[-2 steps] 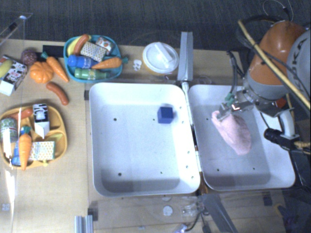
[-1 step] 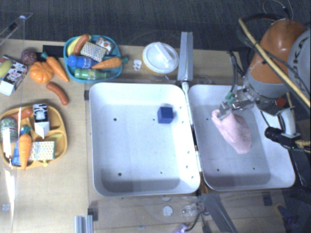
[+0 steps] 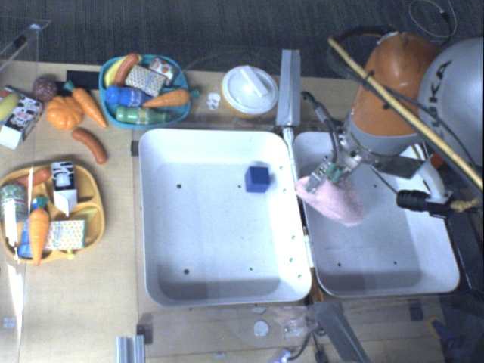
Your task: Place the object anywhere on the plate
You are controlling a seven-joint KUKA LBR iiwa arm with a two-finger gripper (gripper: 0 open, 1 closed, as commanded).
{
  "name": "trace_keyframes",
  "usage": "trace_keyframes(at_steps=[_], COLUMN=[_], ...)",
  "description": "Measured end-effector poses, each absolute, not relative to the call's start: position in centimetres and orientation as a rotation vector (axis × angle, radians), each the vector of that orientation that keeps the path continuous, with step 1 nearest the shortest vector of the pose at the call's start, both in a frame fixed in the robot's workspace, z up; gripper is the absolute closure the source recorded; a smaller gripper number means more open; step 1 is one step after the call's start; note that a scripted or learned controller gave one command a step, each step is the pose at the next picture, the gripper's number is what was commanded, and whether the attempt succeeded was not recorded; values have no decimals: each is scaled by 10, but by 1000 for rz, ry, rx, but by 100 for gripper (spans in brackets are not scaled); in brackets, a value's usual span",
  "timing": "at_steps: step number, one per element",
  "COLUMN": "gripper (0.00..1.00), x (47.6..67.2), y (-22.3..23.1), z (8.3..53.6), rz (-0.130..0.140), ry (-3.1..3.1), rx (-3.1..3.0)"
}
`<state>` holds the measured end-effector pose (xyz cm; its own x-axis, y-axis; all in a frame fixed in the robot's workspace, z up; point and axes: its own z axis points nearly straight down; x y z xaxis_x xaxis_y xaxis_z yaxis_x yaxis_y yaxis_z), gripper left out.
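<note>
The end effector (image 3: 330,174) hangs over the far left part of the right bin (image 3: 393,267), just above a pink plate (image 3: 336,202) that lies tilted against the bin's left wall; whether its tips are spread or pressed together I cannot tell. A small blue cube (image 3: 258,178) sits alone in the left bin (image 3: 219,271), towards its far right corner, well apart from the plate and across the rims between the bins. On the worktop (image 3: 113,203) to the left stand a yellow tray (image 3: 89,225) and a blue bowl (image 3: 178,113) of toy food, and beyond the bins a round white lid (image 3: 250,89)
</note>
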<state>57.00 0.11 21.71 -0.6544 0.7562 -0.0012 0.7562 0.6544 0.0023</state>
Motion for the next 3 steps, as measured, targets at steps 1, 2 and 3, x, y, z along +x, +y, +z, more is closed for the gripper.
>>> trace_keyframes(at_steps=[1,2,3], gripper=[100,100,100], x=[577,567,572], y=[44,90,142], z=[221,226,226], rz=[4,4,5], ry=[3055,3136,3134], rx=[711,91,-5])
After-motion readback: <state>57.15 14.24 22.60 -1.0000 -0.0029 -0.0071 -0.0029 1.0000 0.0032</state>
